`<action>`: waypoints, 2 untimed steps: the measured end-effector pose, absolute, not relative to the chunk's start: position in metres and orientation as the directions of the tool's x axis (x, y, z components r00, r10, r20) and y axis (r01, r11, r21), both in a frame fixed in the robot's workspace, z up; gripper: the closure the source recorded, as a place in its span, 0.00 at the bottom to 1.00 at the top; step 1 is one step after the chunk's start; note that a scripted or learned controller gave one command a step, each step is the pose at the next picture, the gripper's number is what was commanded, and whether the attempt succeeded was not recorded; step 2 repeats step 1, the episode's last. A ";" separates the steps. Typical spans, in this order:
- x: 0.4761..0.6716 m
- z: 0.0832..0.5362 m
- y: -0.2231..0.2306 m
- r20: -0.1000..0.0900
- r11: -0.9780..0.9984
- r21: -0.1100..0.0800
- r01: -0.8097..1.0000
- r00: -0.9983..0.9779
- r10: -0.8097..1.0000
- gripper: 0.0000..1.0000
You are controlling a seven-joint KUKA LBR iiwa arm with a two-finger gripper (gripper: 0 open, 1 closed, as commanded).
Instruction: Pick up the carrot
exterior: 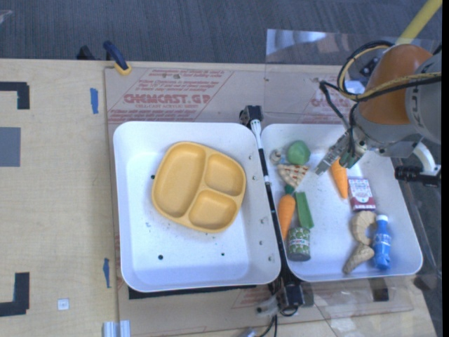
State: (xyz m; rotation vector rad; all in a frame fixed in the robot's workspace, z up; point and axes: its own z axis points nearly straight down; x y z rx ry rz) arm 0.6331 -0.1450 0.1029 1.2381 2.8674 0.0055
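At the right bin's (410, 264) near edge lie a blue bottle (382, 241) and a tan pastry (360, 239); a green jar (299, 243) stands toward its near-left corner. Just beyond the jar, one carrot (285, 213) lies against the left wall — a second carrot (340, 178) sits mid-bin, pinched at its far end between the gripper's (342, 159) fingers. The left bin (133, 209) holds a yellow divided plate (198, 186).

We see the grey arm (400, 104) reach in from the right, bent downward, with its gripper (339, 159) low and tilted left.
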 end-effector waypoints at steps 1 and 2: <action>0.614 0.146 -0.102 -0.004 0.485 0.005 0.874 -0.485 0.874 1.00; 0.614 0.146 -0.102 -0.004 0.485 0.005 0.874 -0.485 0.874 1.00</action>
